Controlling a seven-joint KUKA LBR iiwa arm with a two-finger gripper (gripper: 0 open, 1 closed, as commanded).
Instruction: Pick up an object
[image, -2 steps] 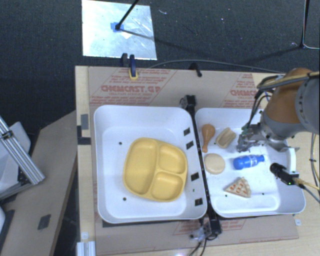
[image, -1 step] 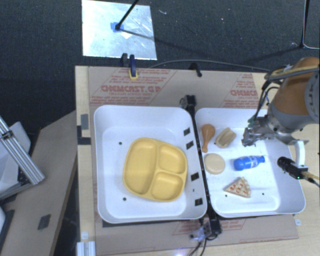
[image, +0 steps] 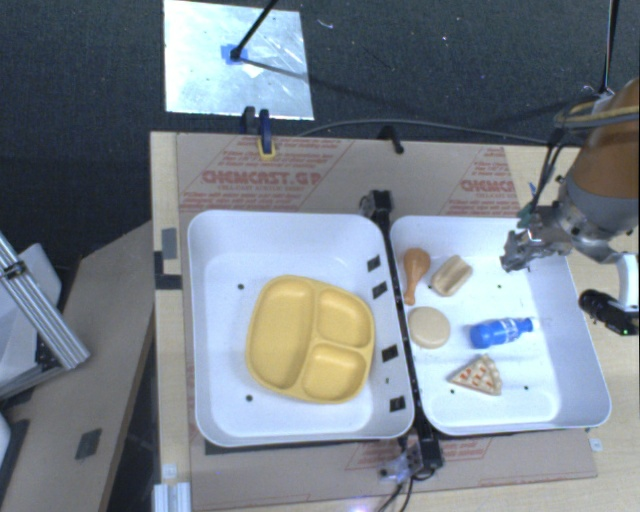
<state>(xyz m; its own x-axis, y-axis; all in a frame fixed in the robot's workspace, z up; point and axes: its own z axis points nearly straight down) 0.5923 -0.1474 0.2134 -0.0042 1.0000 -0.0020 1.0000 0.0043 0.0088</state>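
Observation:
The right bin (image: 575, 400) holds several toy foods. A tan drumstick (image: 413, 270) and a beige bread piece (image: 450, 275) lie at its far left. Nearer the front, a round pale bun (image: 430, 327) sits beside a blue bottle (image: 500, 331) lying on its side. A pizza slice (image: 477, 377) rests closest to the front. My gripper (image: 519, 254) hangs over the bin's far right part, above and to the right of the bottle, apart from every object. Nothing shows between its fingers.
The left bin (image: 215, 300) holds a yellow divided plate (image: 310, 338). A dark divider with clips (image: 395, 320) runs between the two bins. The arm comes in from the right over the right bin's far corner.

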